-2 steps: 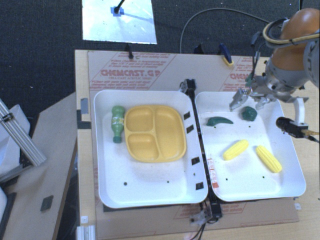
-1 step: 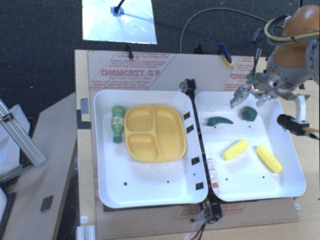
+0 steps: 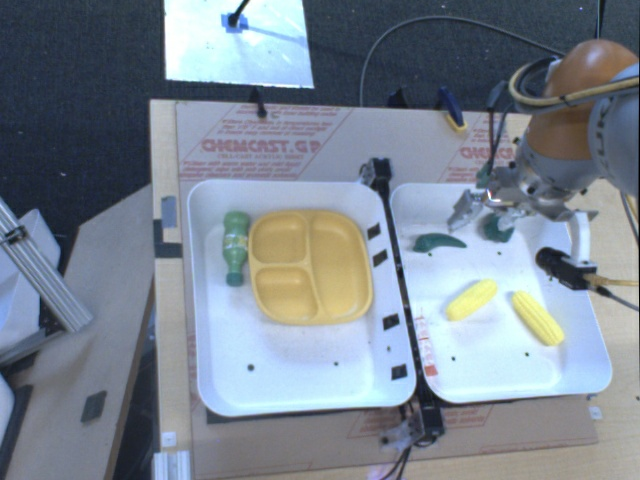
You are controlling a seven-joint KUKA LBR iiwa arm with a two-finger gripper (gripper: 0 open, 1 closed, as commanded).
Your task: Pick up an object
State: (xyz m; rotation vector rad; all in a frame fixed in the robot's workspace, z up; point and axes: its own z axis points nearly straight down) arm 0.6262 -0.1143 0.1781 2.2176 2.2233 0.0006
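Two shallow white bins sit side by side on a pale worktop (image 3: 110, 268), set on a protective sheet (image 3: 262, 140) printed in red lettering. The grey arm (image 3: 590, 103), with its orange band, reaches in from the right.

The tool (image 3: 468, 208) hangs low over the far part of the right bin (image 3: 500, 363). From this angle I cannot tell whether it is spread or pressed together, and nothing can be seen held in it. A dark green pepper (image 3: 440, 241) lies on the bin floor just in front of the tool, near the divider between the bins, and it looks apart from the tool. A second green piece (image 3: 497, 229), its shape hard to make out, lies just beside the tool on the arm's side, partly under the wrist.

Nearer the camera in the same bin, two yellow corn cobs rest on the floor. One (image 3: 471, 299) is angled toward the middle of the bin and the other (image 3: 537, 318) lies to its right, the two close but not touching.

The left bin (image 3: 200, 268) holds a yellow divided plate (image 3: 305, 266) lying flat near its middle. A green bottle (image 3: 235, 248) lies on its side just beside the plate's left rim.
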